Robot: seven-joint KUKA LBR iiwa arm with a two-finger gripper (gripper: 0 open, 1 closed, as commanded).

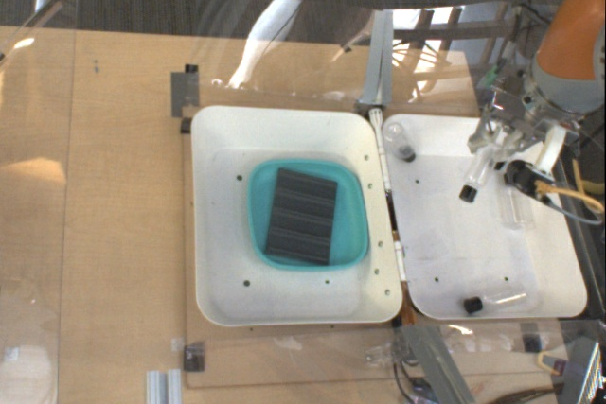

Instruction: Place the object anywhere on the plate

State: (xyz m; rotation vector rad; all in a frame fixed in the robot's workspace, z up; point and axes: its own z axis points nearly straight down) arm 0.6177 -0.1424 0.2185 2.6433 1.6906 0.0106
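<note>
A dark grey ridged block (pixel 302 217) lies flat on the teal plate (pixel 353 232) in the middle of the left bin (pixel 220 232). My gripper (pixel 492 205) hangs over the upper part of the right bin (pixel 445 270), well to the right of the plate. It is open, with its two clear fingers (pixel 478 167) spread apart and nothing between them. The orange band of the arm (pixel 576 28) is at the upper right.
A small clear piece (pixel 401 143) sits in the right bin's top left corner. A small black bit (pixel 472 305) and a clear strip (pixel 508 298) lie near that bin's front edge. A metal post (pixel 377 61) rises behind the bins, and cables (pixel 568 196) trail off to the right of the gripper.
</note>
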